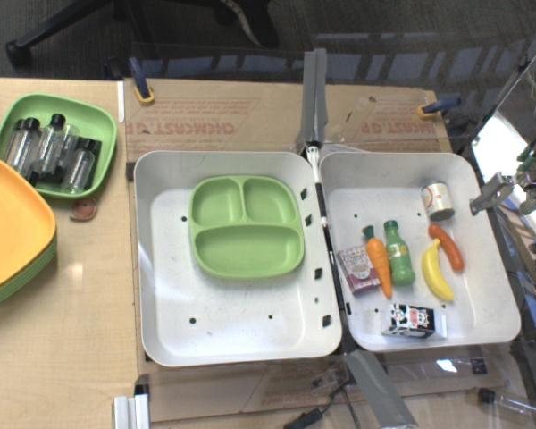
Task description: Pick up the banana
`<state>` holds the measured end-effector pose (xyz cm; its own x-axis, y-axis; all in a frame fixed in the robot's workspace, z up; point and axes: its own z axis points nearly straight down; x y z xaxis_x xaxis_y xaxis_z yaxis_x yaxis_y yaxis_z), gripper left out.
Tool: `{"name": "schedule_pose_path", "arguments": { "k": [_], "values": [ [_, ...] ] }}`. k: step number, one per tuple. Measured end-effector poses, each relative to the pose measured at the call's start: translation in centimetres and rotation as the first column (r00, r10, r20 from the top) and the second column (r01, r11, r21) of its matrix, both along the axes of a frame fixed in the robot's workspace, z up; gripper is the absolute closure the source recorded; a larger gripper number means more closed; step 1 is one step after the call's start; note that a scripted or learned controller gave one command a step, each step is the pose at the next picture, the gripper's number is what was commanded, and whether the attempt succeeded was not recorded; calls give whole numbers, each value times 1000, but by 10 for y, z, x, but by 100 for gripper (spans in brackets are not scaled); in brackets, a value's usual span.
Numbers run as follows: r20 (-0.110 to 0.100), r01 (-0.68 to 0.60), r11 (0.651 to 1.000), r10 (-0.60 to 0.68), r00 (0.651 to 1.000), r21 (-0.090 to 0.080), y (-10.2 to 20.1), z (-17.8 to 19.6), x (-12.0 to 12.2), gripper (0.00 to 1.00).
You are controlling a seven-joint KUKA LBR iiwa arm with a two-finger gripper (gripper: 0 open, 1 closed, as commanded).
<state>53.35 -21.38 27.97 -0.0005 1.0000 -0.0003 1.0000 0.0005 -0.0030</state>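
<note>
Camera view: banana (438,272) lengthwise near-to-far (right bin (496,324)).

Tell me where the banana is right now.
The banana lies in the right bin, toward its right side, just below the orange sausage-shaped toy and right of the green bottle.

You have a bench (71,329) carrying 2 shallow white bins, the left bin (152,266) and the right bin (491,266), side by side on brown cardboard (223,123), with a green tray of vials (54,146) and stacked orange plates (13,239) at its left.
</note>
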Motion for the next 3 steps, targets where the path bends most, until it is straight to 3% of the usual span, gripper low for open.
{"name": "schedule_pose_path", "arguments": {
  "k": [1,2,3],
  "values": [
    [-2,-1,1000,1,1000,-1,-1,8,0,100],
    [1,-8,1000,8,1000,1,-8,-175,-6,100],
    [0,154,988,-154,988,0,63,-189,-13,100]
  ]
}}
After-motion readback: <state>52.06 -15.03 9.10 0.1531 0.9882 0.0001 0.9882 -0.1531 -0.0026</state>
